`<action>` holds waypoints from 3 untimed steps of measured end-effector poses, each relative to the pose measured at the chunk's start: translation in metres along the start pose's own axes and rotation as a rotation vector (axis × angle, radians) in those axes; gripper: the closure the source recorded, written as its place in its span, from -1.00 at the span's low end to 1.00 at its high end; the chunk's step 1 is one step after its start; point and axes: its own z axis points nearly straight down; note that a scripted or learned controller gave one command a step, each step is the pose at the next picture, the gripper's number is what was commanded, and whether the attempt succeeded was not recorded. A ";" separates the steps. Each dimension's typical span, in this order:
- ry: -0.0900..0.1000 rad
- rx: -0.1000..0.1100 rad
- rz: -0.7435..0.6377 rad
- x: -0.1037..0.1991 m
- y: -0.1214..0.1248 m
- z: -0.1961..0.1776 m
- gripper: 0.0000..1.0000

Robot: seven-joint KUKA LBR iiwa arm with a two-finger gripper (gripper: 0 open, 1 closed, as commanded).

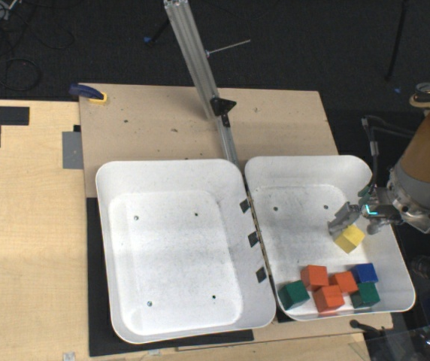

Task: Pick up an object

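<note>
Your arm (418,164) reaches in over the right bin (305,173), and its gripper (358,222) hangs low above the bin floor. You can see the fingers (343,218) spread wide, holding nothing. The yellow block (349,238) lies just below the fingers, tilted, very close to their tips, though you cannot tell if it touches them. Further below the fingers, near the bin's front wall, sits a cluster: three orange blocks (328,284), two green blocks (293,294) and one blue block (364,272). The left bin (125,179) lies well to the fingers' left on the worktop (155,122).
</note>
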 end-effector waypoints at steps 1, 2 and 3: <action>-0.001 -0.004 0.002 -0.001 0.001 -0.002 -1.00; 0.000 0.001 0.001 0.000 0.002 0.042 -1.00; 0.000 0.001 0.002 -0.002 0.005 0.087 -1.00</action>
